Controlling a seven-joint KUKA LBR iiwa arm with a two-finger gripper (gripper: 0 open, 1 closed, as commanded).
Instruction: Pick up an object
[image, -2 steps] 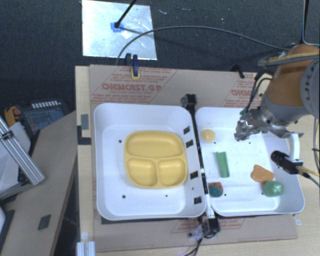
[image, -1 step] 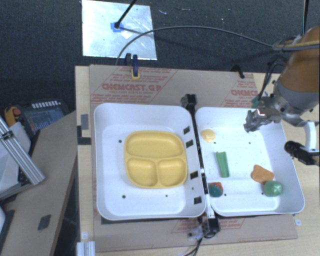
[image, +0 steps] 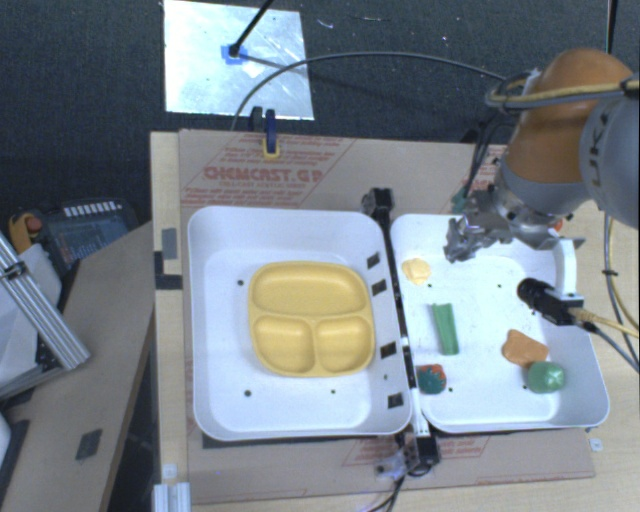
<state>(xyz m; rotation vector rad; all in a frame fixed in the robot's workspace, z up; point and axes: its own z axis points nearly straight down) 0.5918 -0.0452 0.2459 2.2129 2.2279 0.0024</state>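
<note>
Near edge of right bin (image: 590, 415): teal piece (image: 431, 378) and green ball (image: 546, 377) are lying, orange piece (image: 524, 348) touching the ball. Green stick (image: 445, 328) in centre, pale yellow piece (image: 416, 269) beyond. Left bin (image: 215, 235) is holding yellow tray (image: 310, 318). Gripper (image: 466, 243) is hovering at far edge; opening too blurred to tell.

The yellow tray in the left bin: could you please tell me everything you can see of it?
The yellow tray is a rounded rectangle that looks like moulded plastic, with three compartments: one long one at the far side and two smaller ones nearer the camera. It lies flat and upright near the middle of the left bin, resting on its white floor. Its compartments hold nothing, and the gripper hangs apart from it, over the right bin.
</note>
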